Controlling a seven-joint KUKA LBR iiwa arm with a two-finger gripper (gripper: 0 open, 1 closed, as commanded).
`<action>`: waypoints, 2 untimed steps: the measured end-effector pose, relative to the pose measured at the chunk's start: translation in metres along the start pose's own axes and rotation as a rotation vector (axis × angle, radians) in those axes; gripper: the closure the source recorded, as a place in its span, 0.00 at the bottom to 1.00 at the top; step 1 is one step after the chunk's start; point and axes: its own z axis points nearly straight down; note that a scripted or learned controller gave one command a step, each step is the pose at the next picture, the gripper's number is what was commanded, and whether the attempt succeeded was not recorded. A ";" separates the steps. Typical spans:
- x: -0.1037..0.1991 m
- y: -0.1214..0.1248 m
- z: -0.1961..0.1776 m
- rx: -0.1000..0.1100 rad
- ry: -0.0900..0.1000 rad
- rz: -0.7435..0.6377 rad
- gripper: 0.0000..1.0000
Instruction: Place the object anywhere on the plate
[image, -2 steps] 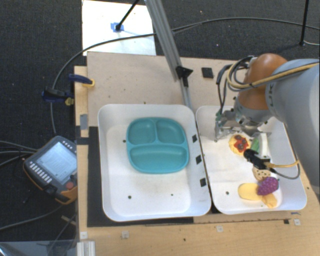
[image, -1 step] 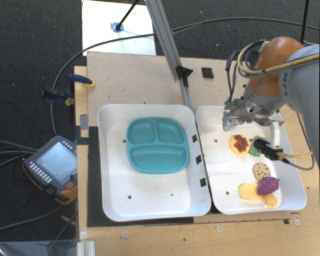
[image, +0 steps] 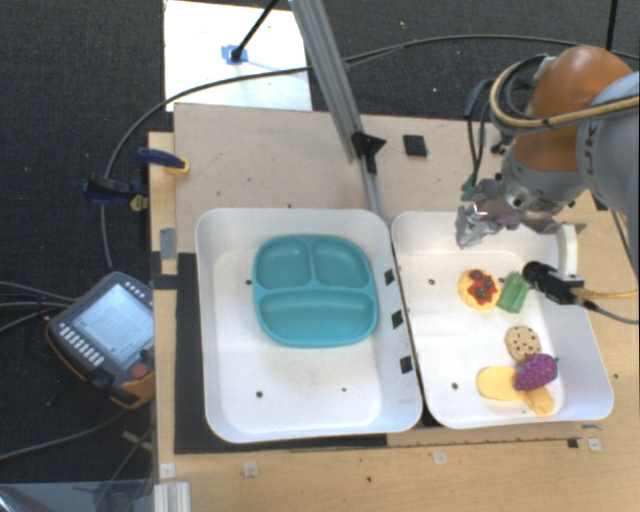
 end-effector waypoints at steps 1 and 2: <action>0.038 -0.028 0.003 0.008 0.002 -0.003 1.00; 0.084 -0.057 0.007 0.009 0.003 -0.005 1.00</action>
